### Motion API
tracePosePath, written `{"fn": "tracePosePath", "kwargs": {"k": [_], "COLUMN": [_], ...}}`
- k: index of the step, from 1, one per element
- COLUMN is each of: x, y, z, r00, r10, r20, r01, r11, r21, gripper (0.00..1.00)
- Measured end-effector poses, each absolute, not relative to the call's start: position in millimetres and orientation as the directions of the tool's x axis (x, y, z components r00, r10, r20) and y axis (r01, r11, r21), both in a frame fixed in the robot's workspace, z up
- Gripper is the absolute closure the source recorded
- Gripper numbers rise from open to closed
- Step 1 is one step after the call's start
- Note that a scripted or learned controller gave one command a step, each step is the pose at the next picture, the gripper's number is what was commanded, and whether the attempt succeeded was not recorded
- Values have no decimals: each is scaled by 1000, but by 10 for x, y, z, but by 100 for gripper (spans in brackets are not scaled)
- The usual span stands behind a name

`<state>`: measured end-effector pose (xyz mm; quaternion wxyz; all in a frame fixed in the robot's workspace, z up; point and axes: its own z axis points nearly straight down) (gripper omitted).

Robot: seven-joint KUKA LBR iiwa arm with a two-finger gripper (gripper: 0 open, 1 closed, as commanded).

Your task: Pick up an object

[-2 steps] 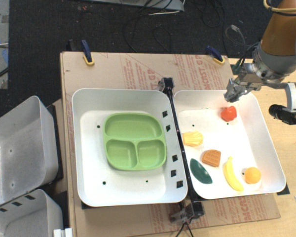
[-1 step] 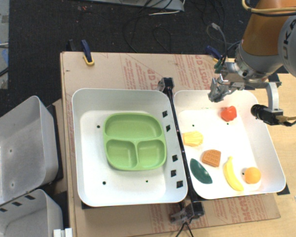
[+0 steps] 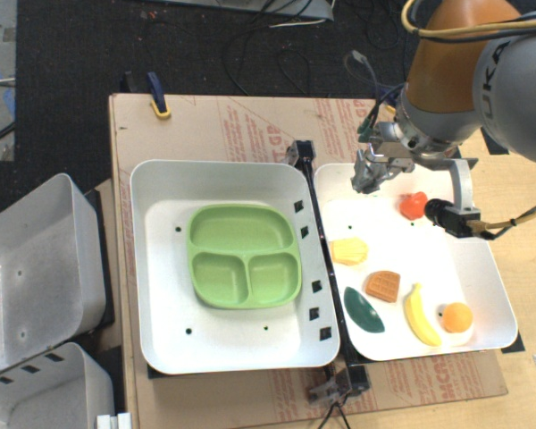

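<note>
Nothing is picked up yet: the tool (image 3: 368, 182) hangs over the far left corner of the right bin (image 3: 482, 280), and I cannot tell how it is set. The objects all lie on the bin floor: tomato (image 3: 413, 206), yellow piece (image 3: 348, 251), waffle (image 3: 383, 286), banana (image 3: 420, 315), orange (image 3: 456, 317). Choosing one, descending, gripping and lifting are left, I judge.
</note>
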<state>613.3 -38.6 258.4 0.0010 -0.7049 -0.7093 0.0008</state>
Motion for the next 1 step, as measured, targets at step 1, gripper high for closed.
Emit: {"fn": "tracePosePath", "kwargs": {"k": [1], "x": [6188], "y": [171], "z": [2540], "r00": [-9], "r10": [1000], "r20": [1], "r01": [1000], "r11": [9], "r21": [0], "gripper": [100]}}
